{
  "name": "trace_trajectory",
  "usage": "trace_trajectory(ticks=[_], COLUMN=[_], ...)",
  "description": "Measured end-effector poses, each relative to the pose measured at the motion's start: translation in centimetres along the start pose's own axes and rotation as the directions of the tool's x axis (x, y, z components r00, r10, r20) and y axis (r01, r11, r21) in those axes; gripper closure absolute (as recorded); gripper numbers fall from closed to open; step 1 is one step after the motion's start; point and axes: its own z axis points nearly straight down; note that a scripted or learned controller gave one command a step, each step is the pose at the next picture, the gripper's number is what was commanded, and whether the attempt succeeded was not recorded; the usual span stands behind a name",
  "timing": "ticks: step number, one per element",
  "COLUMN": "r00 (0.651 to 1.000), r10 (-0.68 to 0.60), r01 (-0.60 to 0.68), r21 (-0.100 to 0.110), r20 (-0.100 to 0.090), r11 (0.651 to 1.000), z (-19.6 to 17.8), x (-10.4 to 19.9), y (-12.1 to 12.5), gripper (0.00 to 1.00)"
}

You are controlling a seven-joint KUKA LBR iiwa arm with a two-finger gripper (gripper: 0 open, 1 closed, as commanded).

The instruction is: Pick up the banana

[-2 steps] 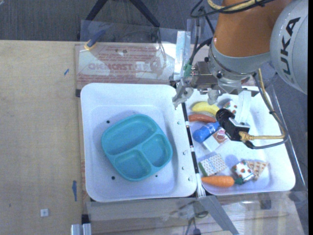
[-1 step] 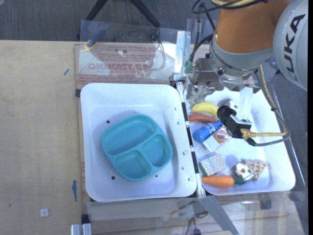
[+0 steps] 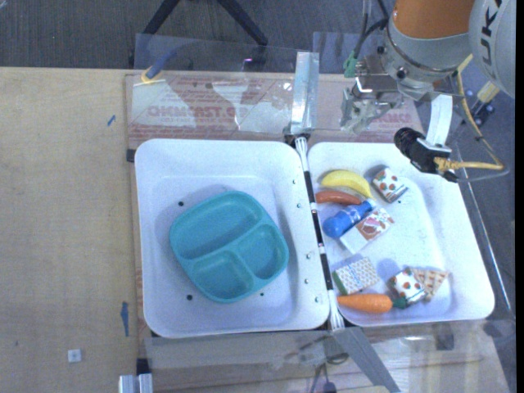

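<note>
A yellow banana point(image 3: 345, 180) lies in the right bin point(image 3: 458, 244), near its back left corner, just above a red-orange sausage point(image 3: 337, 196). My gripper point(image 3: 360, 115) hangs above the bin's back edge, up and slightly right of the banana and well clear of it. I see nothing between its fingers.
The right bin also holds a blue bottle point(image 3: 345, 219), small printed boxes point(image 3: 390, 184) point(image 3: 355, 274), a carrot point(image 3: 366, 303) and a waffle piece point(image 3: 427, 282). The left bin point(image 3: 155, 178) carries a teal divided plate point(image 3: 228, 246). A clear divider stands behind the bins.
</note>
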Motion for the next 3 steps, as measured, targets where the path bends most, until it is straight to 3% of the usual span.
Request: trace_trajectory(ticks=[1, 2, 3], r00=[0.973, 0.899, 0.809], r10=[-0.231, -0.438, -0.588], r01=[0.231, 0.438, 0.588], r21=[-0.003, -0.004, 0.0], r20=[0.001, 0.003, -0.001], r11=[0.973, 0.899, 0.809], z=[0.8, -0.7, -1.2], x=[-4.8, -8.6, -11.5], y=[3.6, 3.9, 1.8], gripper=[1.0, 1.0, 1.0])
